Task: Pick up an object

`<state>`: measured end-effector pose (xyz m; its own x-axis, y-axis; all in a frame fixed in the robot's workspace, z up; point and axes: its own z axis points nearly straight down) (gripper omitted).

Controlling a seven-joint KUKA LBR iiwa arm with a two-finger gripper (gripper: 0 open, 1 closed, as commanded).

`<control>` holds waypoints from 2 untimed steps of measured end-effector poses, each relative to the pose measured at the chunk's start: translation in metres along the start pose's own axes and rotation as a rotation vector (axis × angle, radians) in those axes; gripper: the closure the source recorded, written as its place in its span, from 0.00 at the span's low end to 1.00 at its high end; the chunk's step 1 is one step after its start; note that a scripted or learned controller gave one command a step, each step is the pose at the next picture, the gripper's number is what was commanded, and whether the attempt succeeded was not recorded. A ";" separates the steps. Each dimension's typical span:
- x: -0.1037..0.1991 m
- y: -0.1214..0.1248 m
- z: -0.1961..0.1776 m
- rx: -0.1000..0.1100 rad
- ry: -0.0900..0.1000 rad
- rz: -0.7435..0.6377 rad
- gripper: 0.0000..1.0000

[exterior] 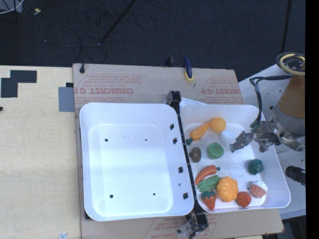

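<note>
The gripper [241, 141] hovers over the right bin [279, 199], fingers parted and holding nothing. The toy foods, among them a green round piece [215, 150] and an orange ball [217, 124], lie unlifted in that bin; the pick is not yet made.

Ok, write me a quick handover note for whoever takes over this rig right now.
Gripper: over the right bin, at its right-hand side, holding nothing that can be seen.
Things: all in the right bin: orange ball, carrot, green round piece, brown piece, dark green piece, pumpkin, tomato.
Done: nothing lifted.
Left: choose one, grasp it and lift it. The green round piece lies nearest the gripper.
</note>
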<state>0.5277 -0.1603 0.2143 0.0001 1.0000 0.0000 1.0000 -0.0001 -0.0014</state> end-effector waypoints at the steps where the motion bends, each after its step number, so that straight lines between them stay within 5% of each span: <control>1: 0.054 0.041 0.117 0.005 0.002 -0.001 0.00; 2: 0.052 0.042 0.107 0.005 0.001 0.003 1.00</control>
<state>0.5695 -0.1081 0.1073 0.0035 1.0000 0.0014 1.0000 -0.0035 -0.0060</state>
